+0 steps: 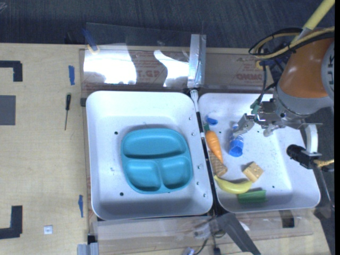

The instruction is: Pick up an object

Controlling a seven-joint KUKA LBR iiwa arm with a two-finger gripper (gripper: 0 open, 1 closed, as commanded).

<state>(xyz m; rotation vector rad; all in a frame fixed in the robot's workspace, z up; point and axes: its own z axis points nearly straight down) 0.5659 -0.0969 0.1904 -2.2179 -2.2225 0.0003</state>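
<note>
Two white bins sit side by side: the left bin carries a blue divided tray, and the right bin holds the small things. In descending size these are a banana near the front wall, a carrot along the left wall, a green block touching the banana, a cracker, a blue cup and a small blue piece. The gripper hangs low in the right bin, just above and beside the blue cup; its fingers look parted, with nothing between them. By my judgement this is the approach step, nothing lifted yet. The next move calls for centring over the cup, descending, then closing. Red print on the cardboard behind the bins is too blurred to read.
</note>
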